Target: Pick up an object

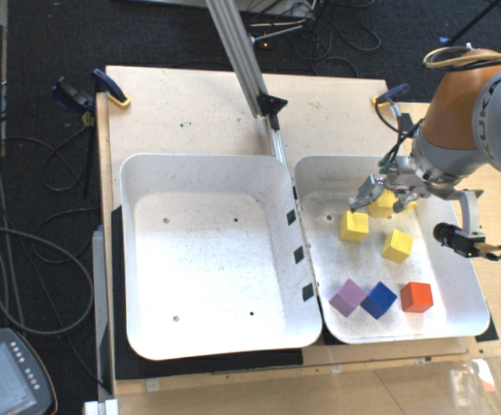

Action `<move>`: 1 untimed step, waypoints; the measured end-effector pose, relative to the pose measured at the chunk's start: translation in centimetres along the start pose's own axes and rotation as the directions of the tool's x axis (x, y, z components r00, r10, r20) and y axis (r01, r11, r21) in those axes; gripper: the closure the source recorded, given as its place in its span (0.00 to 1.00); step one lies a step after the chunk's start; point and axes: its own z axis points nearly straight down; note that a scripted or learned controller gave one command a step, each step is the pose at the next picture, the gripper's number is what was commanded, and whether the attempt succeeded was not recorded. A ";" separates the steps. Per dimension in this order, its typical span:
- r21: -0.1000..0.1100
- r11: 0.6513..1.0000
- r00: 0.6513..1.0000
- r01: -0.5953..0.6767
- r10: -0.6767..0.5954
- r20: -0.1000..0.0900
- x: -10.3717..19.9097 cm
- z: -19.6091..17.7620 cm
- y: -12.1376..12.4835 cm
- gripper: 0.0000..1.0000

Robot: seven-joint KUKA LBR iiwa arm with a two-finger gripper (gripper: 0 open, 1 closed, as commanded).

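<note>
Near the right bin's (458,322) front edge: purple (347,297), blue (378,300) and red cube (416,296); mid-bin, two yellow cubes (354,226). Toward the back edge, gripper (387,199) down over a third yellow cube (383,203). Jaw state impossible to tell; nothing visibly lifted, pick apparently still to finish

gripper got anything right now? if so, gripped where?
Cannot be told. The gripper sits low over a yellow block at the back of the right bin, hiding most of it; whether the block is between the fingers is unclear.
</note>
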 end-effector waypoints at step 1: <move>-0.005 1.000 1.000 0.001 -0.001 0.000 0.1 5.2 0.1 0.00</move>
